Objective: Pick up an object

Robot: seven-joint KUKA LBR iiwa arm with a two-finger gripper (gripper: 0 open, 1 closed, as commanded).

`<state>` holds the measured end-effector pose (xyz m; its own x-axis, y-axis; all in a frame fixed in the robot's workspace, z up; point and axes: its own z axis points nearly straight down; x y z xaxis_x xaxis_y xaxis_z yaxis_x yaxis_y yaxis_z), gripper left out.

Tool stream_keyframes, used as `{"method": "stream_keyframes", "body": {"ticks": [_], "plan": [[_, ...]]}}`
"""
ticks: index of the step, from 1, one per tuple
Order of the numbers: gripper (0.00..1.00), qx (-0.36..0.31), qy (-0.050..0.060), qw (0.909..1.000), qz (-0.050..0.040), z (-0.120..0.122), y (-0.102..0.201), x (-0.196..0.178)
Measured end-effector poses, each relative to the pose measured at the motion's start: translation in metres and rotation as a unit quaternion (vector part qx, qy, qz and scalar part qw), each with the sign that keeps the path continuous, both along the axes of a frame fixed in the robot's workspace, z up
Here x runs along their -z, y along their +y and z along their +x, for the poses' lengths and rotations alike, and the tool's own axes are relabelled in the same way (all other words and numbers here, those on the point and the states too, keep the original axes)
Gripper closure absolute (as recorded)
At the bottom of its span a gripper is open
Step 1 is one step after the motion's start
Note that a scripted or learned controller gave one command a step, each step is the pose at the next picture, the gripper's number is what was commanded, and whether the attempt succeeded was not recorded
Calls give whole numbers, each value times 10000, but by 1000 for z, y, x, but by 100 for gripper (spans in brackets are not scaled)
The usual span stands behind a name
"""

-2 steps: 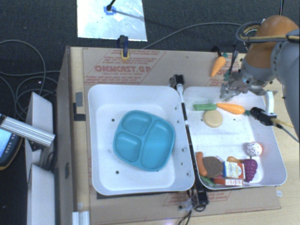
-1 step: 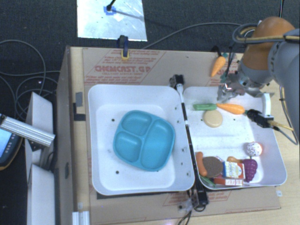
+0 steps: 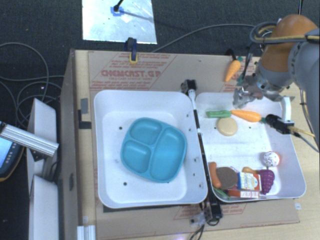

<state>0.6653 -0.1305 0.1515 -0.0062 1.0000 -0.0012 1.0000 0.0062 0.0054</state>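
Brown surface [image 3: 150,66] carries two bins. Gripper [image 3: 241,98] hovers over right bin [image 3: 295,159], carrot [image 3: 246,115] just at its 5 o'clock. Finger state: cannot tell. You risk descent landing beside carrot, nudging it away.

Red print "CHEMCAST GP" on brown board [image 3: 131,74] behind bins; other print unreadable.

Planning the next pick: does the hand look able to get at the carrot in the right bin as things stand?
Probably yes. The hand hangs over the right bin, just above the carrot, which lies with nothing on top of it. The round cream piece sits close beside it and might get nudged.
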Motion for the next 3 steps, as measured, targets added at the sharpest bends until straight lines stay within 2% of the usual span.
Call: {"method": "stream_keyframes", "body": {"ticks": [1, 2, 3], "plan": [[100, -10, -16, 10000, -1, 1, 0, -11], [100, 7, 14, 10000, 8, 4, 45, -20], [100, 23, 16, 10000, -1, -43, 29, -30]]}}
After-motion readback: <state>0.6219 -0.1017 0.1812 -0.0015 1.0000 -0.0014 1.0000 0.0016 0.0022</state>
